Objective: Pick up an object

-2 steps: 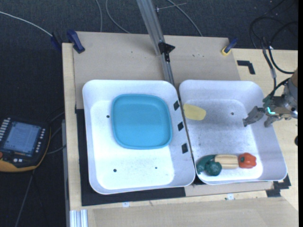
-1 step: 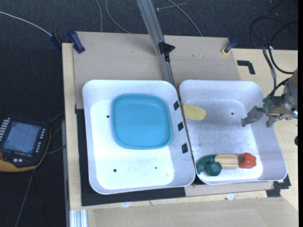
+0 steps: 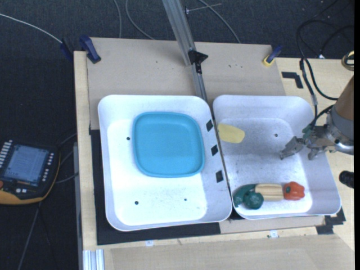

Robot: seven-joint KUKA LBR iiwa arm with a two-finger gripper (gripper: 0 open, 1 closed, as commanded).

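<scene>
**Gripper over right bin, fingers spread, nothing between them**

The gripper (image 3: 302,149) sits at the right side of the right bin (image 3: 264,103), its two fingers spread apart, one reaching toward the bin's middle, the other pointing down toward the near rim. No object lies between them.

Open room: the speckled bin floor left of the gripper is bare up to the yellow piece (image 3: 231,133), which lies well apart near the bin's left wall. The bin's right rim runs just beside the wrist.

Candidate objects lie below the gripper along the near wall, in a touching row: a green toy vegetable (image 3: 248,198) furthest left, a tan wooden piece (image 3: 269,191) in the middle, a red toy vegetable (image 3: 293,190) almost directly under the fingers, apart from them.

Further left, past the shared rims, the left bin (image 3: 115,207) holds a blue square plate (image 3: 168,144). A metal pole (image 3: 180,24) slants over the bench behind the bins. A handheld control pendant (image 3: 25,169) lies far left; its screen text is unreadable.
</scene>
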